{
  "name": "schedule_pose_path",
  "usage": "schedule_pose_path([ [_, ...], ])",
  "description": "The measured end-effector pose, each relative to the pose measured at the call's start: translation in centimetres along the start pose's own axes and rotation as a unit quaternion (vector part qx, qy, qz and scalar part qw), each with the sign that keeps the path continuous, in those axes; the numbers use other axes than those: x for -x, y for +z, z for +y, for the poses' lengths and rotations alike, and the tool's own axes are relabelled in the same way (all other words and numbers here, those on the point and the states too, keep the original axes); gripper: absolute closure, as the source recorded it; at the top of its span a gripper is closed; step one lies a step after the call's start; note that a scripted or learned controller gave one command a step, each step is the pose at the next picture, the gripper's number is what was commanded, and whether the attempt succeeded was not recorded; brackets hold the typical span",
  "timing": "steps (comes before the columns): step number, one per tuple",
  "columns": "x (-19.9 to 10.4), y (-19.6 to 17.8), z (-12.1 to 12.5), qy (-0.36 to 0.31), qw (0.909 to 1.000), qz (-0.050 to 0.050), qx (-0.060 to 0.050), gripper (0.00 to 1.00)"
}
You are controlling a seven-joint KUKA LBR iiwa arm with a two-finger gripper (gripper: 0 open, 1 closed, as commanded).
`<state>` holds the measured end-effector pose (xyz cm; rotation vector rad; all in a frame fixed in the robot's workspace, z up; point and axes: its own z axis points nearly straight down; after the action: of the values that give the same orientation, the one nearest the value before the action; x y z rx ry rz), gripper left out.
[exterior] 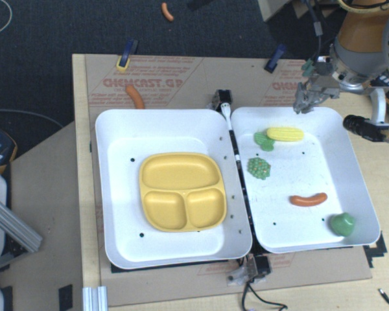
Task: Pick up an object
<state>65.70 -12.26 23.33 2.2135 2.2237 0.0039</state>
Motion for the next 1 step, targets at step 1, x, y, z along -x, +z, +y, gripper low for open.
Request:
schedule_pose_path([
  [1, -6.35, -0.23, -0.73, -0.001, 1.0, 0.002, -0.003, 1.0],
])
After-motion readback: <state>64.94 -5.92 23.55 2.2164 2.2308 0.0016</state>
